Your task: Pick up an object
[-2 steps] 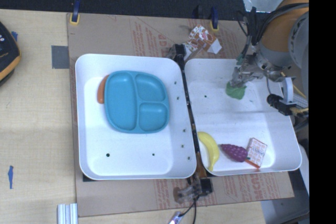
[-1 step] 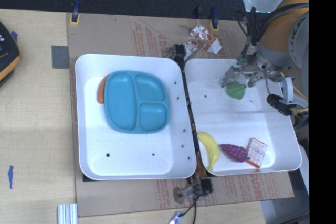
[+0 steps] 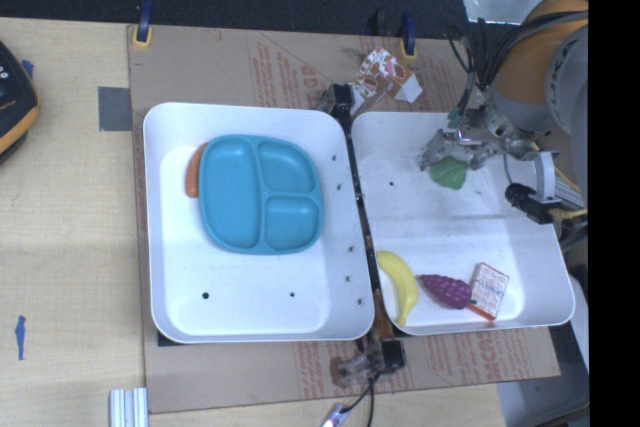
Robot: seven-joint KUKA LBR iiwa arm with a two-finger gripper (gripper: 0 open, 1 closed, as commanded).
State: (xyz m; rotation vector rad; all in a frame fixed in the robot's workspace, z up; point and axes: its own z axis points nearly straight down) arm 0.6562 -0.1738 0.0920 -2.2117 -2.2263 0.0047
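Note:
My gripper point(image 3: 455, 153) hangs low over the far part of the right bin point(image 3: 450, 225), right above a small green object point(image 3: 450, 175) that shows just under its fingertips. The view is too coarse to tell whether the green object is between them. At the right bin's near edge lie a yellow banana point(image 3: 398, 283), a purple bunch of grapes point(image 3: 446, 290) and a small red and white box point(image 3: 488, 290).
The left bin point(image 3: 170, 295) holds a blue divided plate point(image 3: 262, 193) with an orange object point(image 3: 191, 173) peeking out at its left edge. A crumpled wrapper point(image 3: 382, 75) lies on the cardboard behind the bins. The arm's grey body point(image 3: 545, 75) fills the right side.

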